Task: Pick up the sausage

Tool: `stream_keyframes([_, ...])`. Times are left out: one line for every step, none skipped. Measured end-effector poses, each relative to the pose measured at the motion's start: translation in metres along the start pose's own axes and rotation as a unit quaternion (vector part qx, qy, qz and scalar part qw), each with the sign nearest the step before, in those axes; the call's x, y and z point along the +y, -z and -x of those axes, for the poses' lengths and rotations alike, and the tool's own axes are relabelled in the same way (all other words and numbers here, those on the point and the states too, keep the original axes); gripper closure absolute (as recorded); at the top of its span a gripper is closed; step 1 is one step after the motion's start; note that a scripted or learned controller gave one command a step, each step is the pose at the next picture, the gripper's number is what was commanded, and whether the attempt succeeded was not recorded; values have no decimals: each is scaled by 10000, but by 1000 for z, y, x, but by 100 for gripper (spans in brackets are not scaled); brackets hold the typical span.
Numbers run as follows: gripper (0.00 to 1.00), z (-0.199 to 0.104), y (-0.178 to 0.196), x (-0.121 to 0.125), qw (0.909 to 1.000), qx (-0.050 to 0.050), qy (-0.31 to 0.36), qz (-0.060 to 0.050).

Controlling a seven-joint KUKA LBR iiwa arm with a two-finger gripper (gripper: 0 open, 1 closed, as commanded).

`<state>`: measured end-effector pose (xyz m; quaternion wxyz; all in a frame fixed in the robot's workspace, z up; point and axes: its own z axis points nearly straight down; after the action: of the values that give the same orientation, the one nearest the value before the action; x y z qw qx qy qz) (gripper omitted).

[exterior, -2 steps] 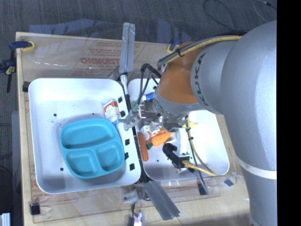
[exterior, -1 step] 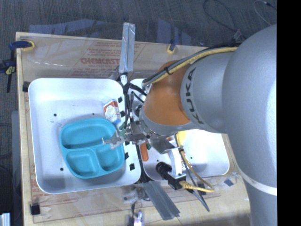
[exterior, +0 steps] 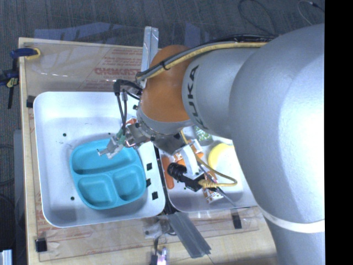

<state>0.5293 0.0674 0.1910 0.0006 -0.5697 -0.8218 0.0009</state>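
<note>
Apparently gripper [exterior: 113, 147] over blue tray's [exterior: 105, 192] 12 o'clock rim; grip state indiscernible. "KUKA" on arm [exterior: 242, 81].

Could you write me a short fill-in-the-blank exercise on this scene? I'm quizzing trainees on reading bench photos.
1. The blue tray lies in the ____ bin.
2. The tray has ____ compartments.
3. The gripper hangs over the tray's ____ compartment.
4. The yellow object lies in the ____ bin.

Missing words: left; three; largest; right
</note>
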Motion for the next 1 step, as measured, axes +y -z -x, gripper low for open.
stream_keyframes([0,-30,-76,17,9999,4,-110,-22])
